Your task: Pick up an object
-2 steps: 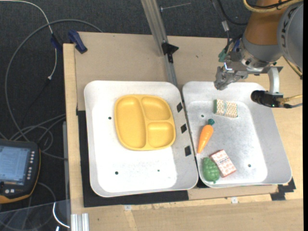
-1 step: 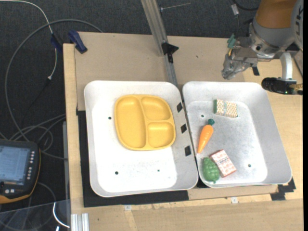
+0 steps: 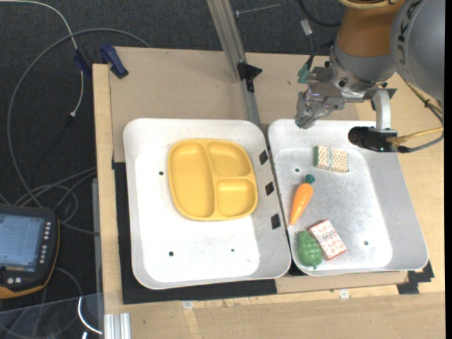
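Reaching from right, arm [image 3: 385, 27] poses gripper [image 3: 305, 121] above right bin [image 3: 395, 210] rim; grasp state unclear.

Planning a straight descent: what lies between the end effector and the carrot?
In the camera view, bare white bin floor separates the end effector from the carrot; the patterned packet sits just right of that line.

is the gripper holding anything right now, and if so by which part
Nothing is held. The gripper hangs over the back edge of the right bin, apart from the carrot, the patterned packet, the red box and the green toy.
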Action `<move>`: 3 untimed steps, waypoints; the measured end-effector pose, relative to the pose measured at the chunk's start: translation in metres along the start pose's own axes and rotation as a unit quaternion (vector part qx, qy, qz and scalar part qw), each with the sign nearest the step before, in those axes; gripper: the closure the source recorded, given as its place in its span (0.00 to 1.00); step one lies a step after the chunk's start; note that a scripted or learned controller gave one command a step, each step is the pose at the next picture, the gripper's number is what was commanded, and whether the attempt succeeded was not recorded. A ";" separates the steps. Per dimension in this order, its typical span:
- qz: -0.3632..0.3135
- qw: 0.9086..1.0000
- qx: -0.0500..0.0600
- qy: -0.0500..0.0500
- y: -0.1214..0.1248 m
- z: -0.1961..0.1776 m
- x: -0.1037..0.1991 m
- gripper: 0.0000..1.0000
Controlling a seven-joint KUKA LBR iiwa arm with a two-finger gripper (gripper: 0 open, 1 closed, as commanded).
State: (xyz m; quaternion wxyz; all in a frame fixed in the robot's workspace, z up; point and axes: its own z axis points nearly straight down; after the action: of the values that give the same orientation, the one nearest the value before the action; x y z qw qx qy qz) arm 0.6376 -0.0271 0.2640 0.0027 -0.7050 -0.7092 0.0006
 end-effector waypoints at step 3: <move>0.002 1.000 0.001 -0.001 -0.036 0.042 0.122 1.00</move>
State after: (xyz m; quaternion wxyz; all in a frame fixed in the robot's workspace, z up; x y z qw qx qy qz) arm 0.6007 0.0949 0.2222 0.0026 -0.7062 -0.7080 0.0020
